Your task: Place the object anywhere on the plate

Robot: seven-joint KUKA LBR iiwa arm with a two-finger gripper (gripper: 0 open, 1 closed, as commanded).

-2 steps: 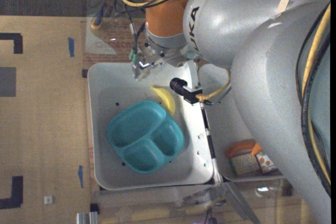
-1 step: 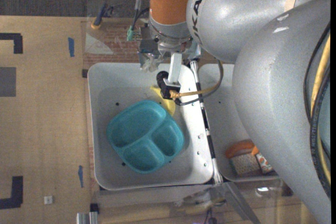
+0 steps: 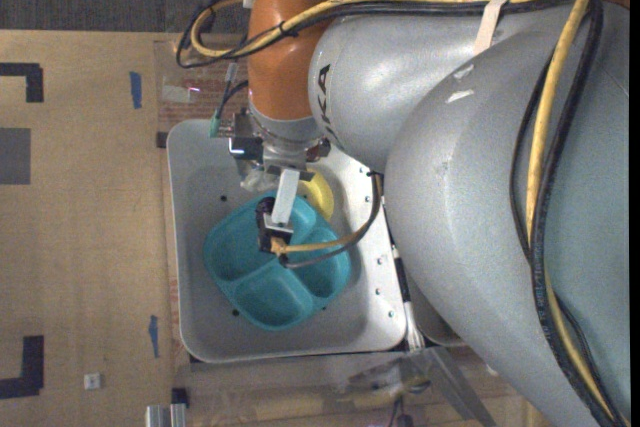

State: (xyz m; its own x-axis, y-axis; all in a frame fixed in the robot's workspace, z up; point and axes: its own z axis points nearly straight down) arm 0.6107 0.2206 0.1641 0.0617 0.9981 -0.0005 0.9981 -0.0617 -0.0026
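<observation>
A teal plate (image 3: pixel 262 300) with three compartments lies in the middle of the white bin (image 3: pixel 190 215). A yellow object (image 3: pixel 320 197) rests in the bin at the plate's upper right edge, partly hidden behind the wrist bracket. Whether it touches the plate I cannot tell. My gripper (image 3: pixel 257 177) hangs below the orange band, over the plate's upper edge and just left of the yellow object. The wrist hides most of it.
The big grey arm covers the right half of the view and the bin's right side. Left of the bin lies brown bench board (image 3: pixel 80 215) with black marks and strips of blue tape (image 3: pixel 135 90).
</observation>
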